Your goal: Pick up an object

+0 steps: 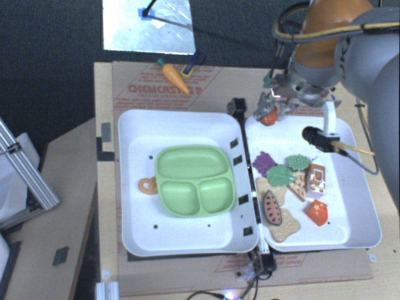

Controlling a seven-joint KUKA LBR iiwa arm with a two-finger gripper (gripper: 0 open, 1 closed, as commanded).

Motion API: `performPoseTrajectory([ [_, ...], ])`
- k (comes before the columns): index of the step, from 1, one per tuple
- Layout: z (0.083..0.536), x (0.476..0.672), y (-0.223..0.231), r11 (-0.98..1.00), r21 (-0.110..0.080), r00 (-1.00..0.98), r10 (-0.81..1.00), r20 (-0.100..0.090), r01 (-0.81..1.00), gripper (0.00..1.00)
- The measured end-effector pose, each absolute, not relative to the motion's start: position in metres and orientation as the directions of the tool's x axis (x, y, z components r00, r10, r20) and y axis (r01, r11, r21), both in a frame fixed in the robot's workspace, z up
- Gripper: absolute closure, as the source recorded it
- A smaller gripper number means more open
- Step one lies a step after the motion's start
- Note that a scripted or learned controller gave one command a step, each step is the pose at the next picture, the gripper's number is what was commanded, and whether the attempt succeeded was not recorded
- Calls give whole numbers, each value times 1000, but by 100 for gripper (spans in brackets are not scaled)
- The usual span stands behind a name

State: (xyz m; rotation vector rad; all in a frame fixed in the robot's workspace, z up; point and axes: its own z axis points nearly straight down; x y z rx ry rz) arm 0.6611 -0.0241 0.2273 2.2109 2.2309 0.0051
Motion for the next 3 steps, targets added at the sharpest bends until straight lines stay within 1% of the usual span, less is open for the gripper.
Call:
performPoseTrajectory([
  [1, 234, 662, -5, 7, 3, -7, 1000, 1, 1000, 100],
  [2, 216, 659, -2, 5, 1, -5, 1000, 0, 1000, 100],
  [3, 219, 659, 0, 6, 2, -6, 1000, 0, 1000, 100],
])
